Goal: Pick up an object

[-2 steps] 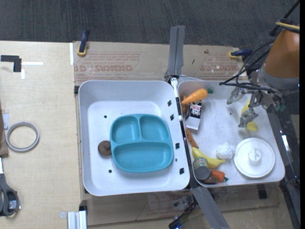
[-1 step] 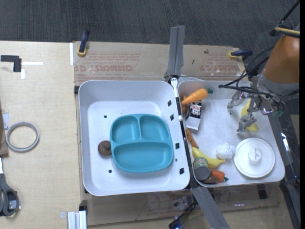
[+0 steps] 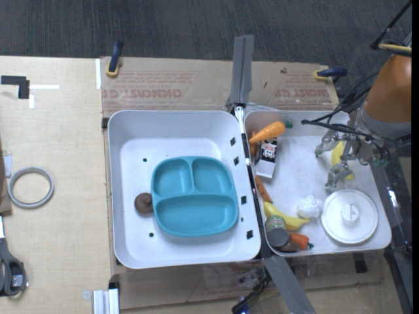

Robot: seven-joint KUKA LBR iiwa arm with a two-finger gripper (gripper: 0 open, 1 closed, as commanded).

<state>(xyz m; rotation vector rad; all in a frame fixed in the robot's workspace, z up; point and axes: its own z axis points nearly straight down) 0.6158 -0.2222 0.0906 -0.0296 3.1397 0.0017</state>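
Tape ring (image 3: 30, 187) beside scissors (image 3: 11, 275)

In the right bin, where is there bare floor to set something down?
The right bin has bare floor in its middle, between the small box and the gripper. The left wall is crowded: carrot, banana. The white lid fills the near right corner.

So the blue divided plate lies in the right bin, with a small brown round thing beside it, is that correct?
Not quite. The camera view shows the blue divided plate in the left bin, not the right bin. The rest holds: the small brown round thing lies beside it, at the plate's left edge.
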